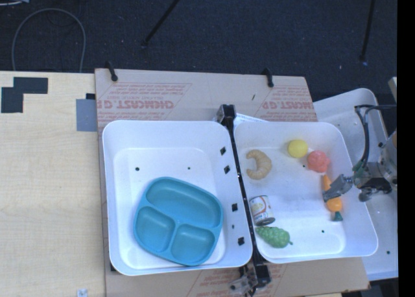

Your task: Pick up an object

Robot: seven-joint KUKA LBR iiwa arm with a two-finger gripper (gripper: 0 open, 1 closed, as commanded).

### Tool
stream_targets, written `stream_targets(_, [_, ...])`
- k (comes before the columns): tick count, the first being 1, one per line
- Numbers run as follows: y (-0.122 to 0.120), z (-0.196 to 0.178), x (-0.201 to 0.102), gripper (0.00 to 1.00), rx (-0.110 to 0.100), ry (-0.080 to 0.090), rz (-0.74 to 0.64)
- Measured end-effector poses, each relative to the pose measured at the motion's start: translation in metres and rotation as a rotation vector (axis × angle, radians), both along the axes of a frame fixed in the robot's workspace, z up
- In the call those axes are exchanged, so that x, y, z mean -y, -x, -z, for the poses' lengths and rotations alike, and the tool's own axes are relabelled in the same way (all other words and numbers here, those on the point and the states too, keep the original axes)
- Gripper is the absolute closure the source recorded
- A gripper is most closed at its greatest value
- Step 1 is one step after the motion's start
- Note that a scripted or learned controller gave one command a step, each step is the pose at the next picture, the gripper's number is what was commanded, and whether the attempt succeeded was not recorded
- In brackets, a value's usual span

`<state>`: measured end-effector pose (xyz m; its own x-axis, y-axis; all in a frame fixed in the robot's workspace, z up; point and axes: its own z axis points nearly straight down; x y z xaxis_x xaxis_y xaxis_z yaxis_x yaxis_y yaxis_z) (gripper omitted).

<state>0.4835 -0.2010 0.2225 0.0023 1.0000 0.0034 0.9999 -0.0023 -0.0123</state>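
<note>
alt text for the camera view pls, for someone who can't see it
The gripper sits at the right bin's right side, over an orange carrot. That bin also holds a croissant, yellow ball, pink fruit, small can and green vegetable; the left bin holds a blue divided tray.

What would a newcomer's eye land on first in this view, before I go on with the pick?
The big blue plastic divided tray in the left white bin stands out first. Next comes the scatter in the right white bin: a round yellow ball, a tan croissant-shaped toy and a green bumpy toy. The gripper sits at that bin's right side, over an orange carrot-like toy.
</note>
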Motion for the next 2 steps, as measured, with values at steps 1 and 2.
stream_targets(1, [-0.002, -0.005, 0.000, 0.00, 0.009, 0.002, -0.002])
stream_targets(2, [-0.003, 0.039, -0.002, 0.00, 0.005, 0.000, -0.002])
